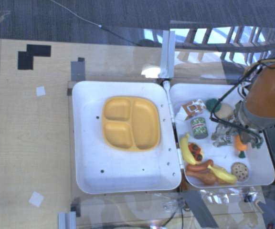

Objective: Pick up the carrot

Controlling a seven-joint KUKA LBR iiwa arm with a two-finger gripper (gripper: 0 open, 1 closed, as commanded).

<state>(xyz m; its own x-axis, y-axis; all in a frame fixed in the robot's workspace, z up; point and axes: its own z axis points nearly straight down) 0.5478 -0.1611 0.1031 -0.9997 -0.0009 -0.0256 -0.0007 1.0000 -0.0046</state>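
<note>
gripper low beside carrot

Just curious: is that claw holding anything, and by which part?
Cannot be told. The claw sits right over the carrot in the right bin, hiding any grip.

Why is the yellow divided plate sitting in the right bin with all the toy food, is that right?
Not quite. The camera view shows the yellow divided plate alone in the left bin. The toy food, such as the banana and cookie, lies in the right bin.
</note>
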